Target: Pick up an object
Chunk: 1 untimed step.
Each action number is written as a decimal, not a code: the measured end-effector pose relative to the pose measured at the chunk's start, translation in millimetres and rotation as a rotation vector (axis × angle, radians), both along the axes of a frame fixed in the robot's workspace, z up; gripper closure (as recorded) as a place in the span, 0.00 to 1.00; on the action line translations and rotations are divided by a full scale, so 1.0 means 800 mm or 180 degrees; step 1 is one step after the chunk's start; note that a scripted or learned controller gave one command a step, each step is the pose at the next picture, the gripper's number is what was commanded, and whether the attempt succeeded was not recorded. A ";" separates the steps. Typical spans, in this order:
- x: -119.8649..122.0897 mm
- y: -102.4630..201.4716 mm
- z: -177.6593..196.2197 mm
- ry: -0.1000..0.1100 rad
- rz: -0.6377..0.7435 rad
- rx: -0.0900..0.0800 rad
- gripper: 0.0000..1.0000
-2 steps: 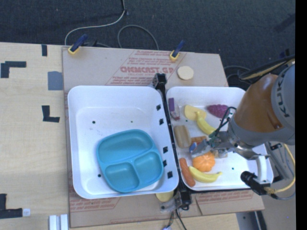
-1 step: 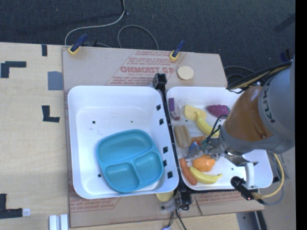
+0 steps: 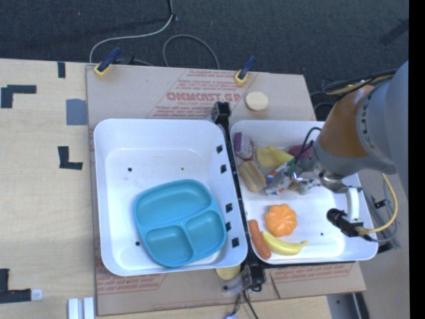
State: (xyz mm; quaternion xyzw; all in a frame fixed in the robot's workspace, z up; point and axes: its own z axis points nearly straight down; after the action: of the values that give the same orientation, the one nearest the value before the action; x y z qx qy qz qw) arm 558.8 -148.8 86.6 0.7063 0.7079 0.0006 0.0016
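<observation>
Here the hand [image 3: 287, 181] is low in the right bin [image 3: 332, 248], among small toys near the bin's middle; how far it is open cannot be told. Just left lies a tan bread piece [image 3: 252, 175], long axis slanting. In front lie an orange pumpkin [image 3: 281, 219], a banana [image 3: 285, 245] and a carrot [image 3: 259, 238]. The left bin [image 3: 113, 145] holds a blue tray [image 3: 179, 222].
</observation>
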 end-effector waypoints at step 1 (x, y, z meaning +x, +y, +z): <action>-0.093 0.061 0.001 -0.0015 -0.0006 -0.0006 0.00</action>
State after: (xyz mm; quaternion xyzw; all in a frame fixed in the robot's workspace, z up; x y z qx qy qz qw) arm 484.0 -100.1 87.1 0.7069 0.7073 0.0016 0.0040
